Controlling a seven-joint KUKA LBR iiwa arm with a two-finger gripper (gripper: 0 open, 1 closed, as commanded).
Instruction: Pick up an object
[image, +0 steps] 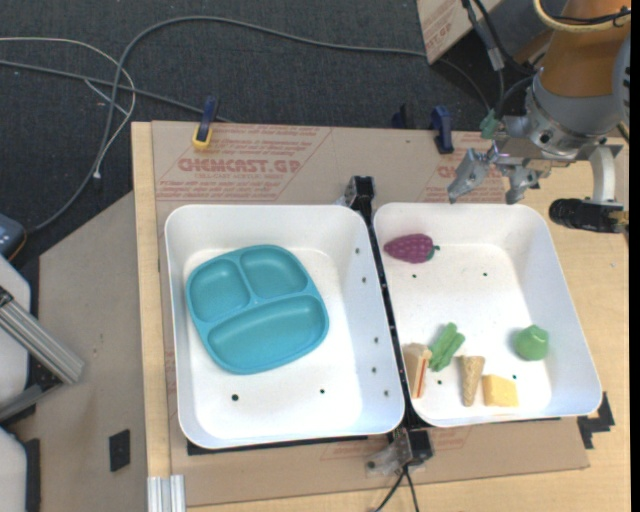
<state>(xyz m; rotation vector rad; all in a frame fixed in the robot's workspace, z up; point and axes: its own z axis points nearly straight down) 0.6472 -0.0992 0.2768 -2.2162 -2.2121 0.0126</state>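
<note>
Gripper hovers above far rim of right bin, fingers spread, pinching nothing. Nearest candidate I see: purple grape bunch, at 8 o'clock from gripper, long axis 3–9 o'clock. Green piece and other small toys lie toward 6 o'clock; their shapes hard to make out, probably food items.

One fixed camera above the bench, slanted down, both bins framed
</note>
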